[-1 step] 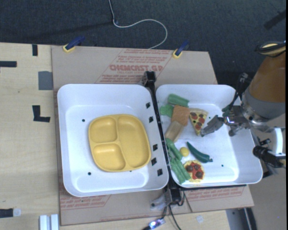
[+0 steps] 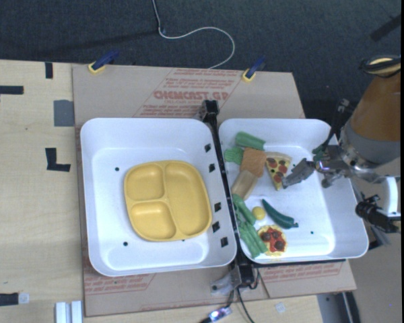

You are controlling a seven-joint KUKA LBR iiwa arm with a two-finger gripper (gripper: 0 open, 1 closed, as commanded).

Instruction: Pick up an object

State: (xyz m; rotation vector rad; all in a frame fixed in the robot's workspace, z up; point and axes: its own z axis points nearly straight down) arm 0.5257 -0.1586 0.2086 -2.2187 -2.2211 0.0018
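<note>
In the right bin we find the pizza slice, its long axis running near to far. The gripper sits just right of it, fingers narrowly parted, gripping nothing.

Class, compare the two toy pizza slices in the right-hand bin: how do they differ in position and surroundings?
The upper pizza slice lies mid-bin beside the tan wooden block, close to the end effector. The lower pizza slice lies near the bin's front wall, beside the long green vegetable and farther from the end effector. The upper points downward; the lower lies more rounded and flat. Both show red topping on yellow.
</note>
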